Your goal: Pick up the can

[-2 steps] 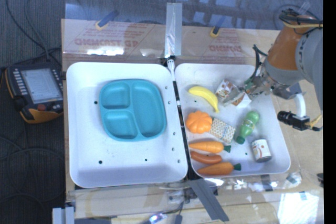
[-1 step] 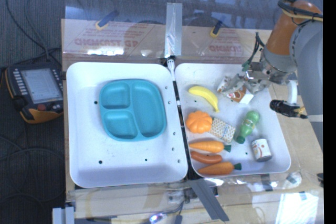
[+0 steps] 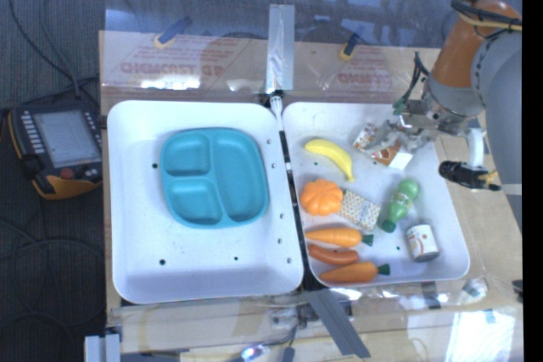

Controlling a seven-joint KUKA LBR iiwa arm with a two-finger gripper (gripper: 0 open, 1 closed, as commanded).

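The can (image 3: pixel 422 241) is small and white with a red label. It lies near the front right corner of the right bin (image 3: pixel 450 267). My gripper (image 3: pixel 404 125) hangs over the back right part of that bin, just above a crumpled snack packet (image 3: pixel 379 147). The gripper is well behind the can, with the green bottle (image 3: pixel 399 203) between them. Nothing is visibly held in the gripper.
The right bin also holds a banana (image 3: pixel 330 157), an orange pumpkin (image 3: pixel 321 197), a patterned sponge (image 3: pixel 360 210) and three carrots (image 3: pixel 338 236). A blue divided plate (image 3: pixel 213 176) sits in the left bin (image 3: pixel 136 267). A teach pendant (image 3: pixel 55 148) lies on the floor at left.
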